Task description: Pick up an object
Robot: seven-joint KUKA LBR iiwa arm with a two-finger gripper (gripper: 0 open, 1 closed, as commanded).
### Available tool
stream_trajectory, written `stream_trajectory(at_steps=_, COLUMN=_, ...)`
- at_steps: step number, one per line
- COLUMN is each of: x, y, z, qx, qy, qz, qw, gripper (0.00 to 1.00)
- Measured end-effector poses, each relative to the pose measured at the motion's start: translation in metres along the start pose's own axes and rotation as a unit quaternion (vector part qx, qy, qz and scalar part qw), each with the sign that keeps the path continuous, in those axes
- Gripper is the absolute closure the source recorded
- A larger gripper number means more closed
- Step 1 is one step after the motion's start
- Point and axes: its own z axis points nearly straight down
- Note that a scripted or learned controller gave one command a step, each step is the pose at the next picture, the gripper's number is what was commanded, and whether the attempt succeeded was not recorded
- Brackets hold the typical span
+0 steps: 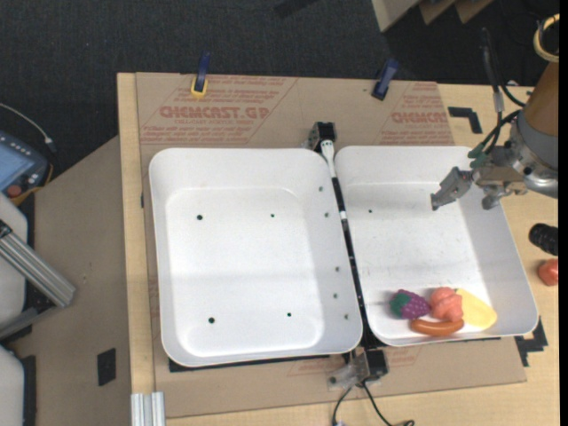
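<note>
My gripper hangs over the upper right part of the right bin, its two fingers spread open with nothing between them. A small heap of toy food lies at the bin's near right corner, well below the gripper: a purple grape bunch, an orange-red piece, a yellow piece and an orange sausage-like piece.
The left bin sits beside the right one, with a black divider strip between them. Both rest on a cardboard sheet held by clips at the far edge. An orange object lies off the bin at the right.
</note>
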Motion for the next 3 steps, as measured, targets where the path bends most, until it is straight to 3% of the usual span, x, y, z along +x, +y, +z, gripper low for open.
stream_trajectory(at_steps=1, x=-0.003, y=-0.073, z=-0.112, qx=-0.006, qy=-0.002, qz=0.001, qw=1.0, gripper=0.0)
stream_trajectory(at_steps=3, x=0.061, y=-0.071, z=-0.293, qx=-0.007, qy=-0.001, qz=-0.002, qw=1.0, gripper=0.0)
